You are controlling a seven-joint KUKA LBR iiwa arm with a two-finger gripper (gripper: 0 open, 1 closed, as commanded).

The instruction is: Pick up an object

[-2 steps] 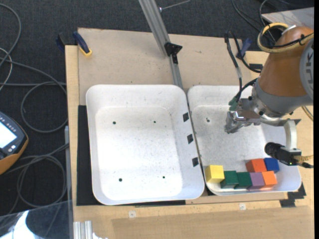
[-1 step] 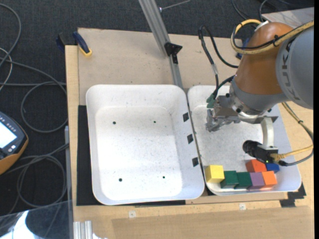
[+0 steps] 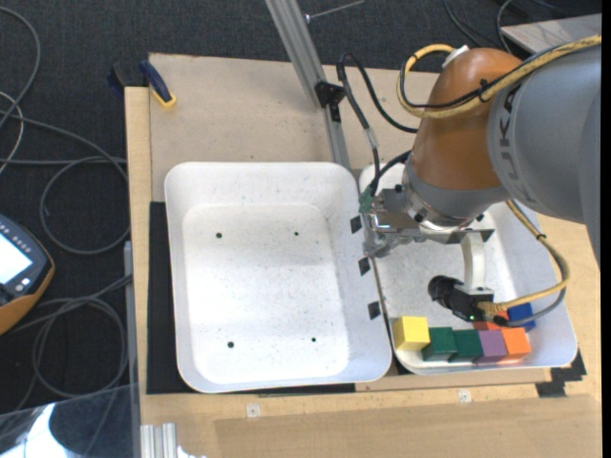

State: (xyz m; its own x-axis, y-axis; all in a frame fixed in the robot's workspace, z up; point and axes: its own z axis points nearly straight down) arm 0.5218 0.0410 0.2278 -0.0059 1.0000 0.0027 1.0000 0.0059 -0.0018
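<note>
I saw the arm [image 3: 496,132] over the right bin [image 3: 554,342] | tool [image 3: 382,232] state unclear to me | yellow block [image 3: 412,331], green block [image 3: 441,343] lay at near edge

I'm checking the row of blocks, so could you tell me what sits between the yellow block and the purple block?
In the camera view, two green blocks sit side by side between the yellow block and the purple block.

Dark capital letters run down the grey arm [image 3: 558,132] at about two o'clock in the view; "UK" can be made out, part of a brand name cut off by the casing's curve. Nothing else carries readable text, labels or numbers.
</note>
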